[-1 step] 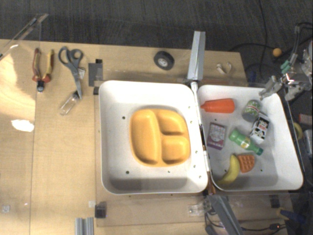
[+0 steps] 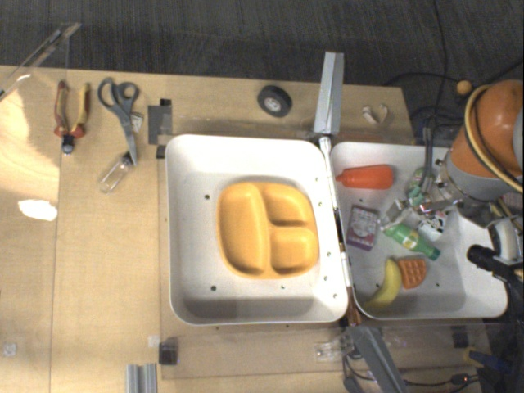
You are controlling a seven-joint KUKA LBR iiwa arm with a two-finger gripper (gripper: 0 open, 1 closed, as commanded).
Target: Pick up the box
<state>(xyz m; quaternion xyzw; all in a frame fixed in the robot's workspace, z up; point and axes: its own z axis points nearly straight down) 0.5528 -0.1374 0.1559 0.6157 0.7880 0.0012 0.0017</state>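
While the bench (image 2: 98, 244) spreads pale and wooden under both bins, the left bin (image 2: 196, 178) carries a yellow divided tray (image 2: 266, 228) lying at its middle. Beside it, touching along the shared edge, the right bin (image 2: 475, 289) holds the smaller things. Over that bin's far right corner hangs the arm (image 2: 495, 142), its orange band showing, and the gripper (image 2: 426, 203) sits low near the bin's middle among a cluster of small items; whether its fingers are apart or together cannot be told. Along the far edge lies an orange carrot (image 2: 366, 177). A yellow banana (image 2: 388, 283) rests toward the near edge, with an orange waffle-like piece (image 2: 414, 272) touching it. A green bottle (image 2: 412, 237) lies just beside the gripper. The box (image 2: 362, 226), small and purple, lies near the bin's left edge, apart from the gripper.

On the bench's far left corner lie scissors (image 2: 123, 109) and pliers (image 2: 70, 113).
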